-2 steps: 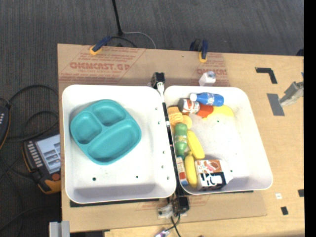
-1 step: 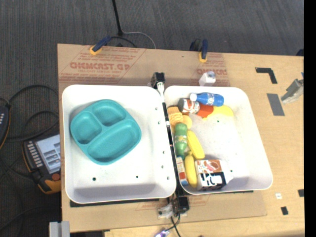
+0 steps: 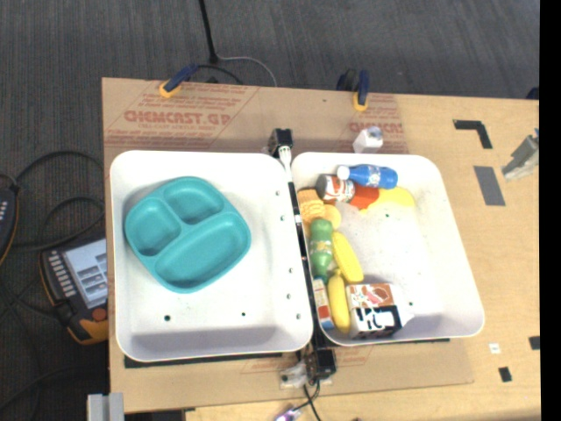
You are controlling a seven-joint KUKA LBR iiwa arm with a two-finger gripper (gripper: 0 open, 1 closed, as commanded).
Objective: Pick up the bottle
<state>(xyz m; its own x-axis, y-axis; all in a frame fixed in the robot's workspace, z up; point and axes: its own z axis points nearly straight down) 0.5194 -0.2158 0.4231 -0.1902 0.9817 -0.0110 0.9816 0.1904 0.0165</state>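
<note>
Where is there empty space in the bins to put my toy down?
Bare floor lies right of the banana in the right bin, and around the teal plate. It's crowded along the divider, from the bottle to the carton.

On the bench stand 2 shallow white bins (image 3: 131, 323). There is 1 teal plastic divided plate (image 3: 187, 232), 1 blue plastic bottle (image 3: 368, 176) and 1 yellow banana (image 3: 346, 257).
</note>
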